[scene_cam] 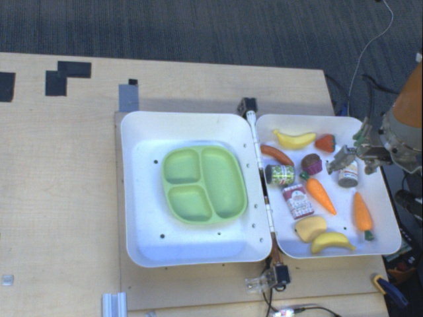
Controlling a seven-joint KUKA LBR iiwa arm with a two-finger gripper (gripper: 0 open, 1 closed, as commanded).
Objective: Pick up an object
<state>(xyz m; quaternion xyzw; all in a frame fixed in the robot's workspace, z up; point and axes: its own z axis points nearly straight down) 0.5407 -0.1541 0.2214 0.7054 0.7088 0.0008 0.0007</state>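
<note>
My gripper (355,162) hangs over the right part of the right bin (390,240), open, with its fingers spread left and right. A small silver can (348,176) stands just below the gap between them; I cannot tell whether they touch it. Around it lie a purple fruit (311,164), a red fruit (324,142), a yellow banana (295,138), a red sausage (276,154), a green can (281,174), two carrots (320,196) (362,214), a red box (299,201), a tan potato (310,226) and a second banana (332,242).
The left bin (142,243) holds a green divided plate (203,183). A hinge strip (259,177) runs between the bins. The arm's orange band (410,101) stands at the right edge, with cables behind it.
</note>
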